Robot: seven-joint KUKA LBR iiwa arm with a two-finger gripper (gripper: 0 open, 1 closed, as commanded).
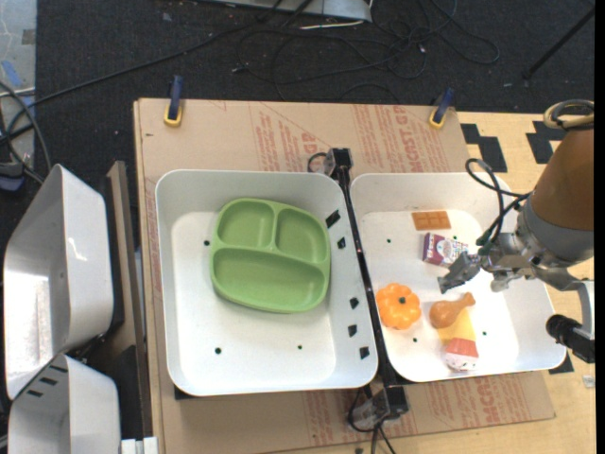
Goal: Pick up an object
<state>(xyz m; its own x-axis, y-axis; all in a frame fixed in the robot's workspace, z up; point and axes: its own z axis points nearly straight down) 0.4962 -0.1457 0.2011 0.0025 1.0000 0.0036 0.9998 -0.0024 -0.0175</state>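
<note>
gripper: seen low over the right bin, reaching in from the right; dark fingers are pointed left and down
finger state: cannot be told, the tips are blurred into one dark mass against the white floor
held item: nothing is seen between the fingers
carton: small purple and white box, found just up and left of the fingertips, very close; contact cannot be confirmed
drumstick: brown toy, lying just below the fingertips, apart from them
pumpkin: orange toy, placed left of and a little below the fingers, near the bin's left wall
cracker: flat orange-brown piece, set above the fingers, beyond the carton
pink item: pink, white and yellow toy, lying well below the fingers, just under the drumstick and touching or nearly touching it
plate: green, three compartments, set in the left bin, well left of the fingers
arm: grey body with orange band, seen at the right behind the fingers
clamps: two yellow and blue ones, fixed to the far edge of the cardboard sheet, well above the fingers
</note>
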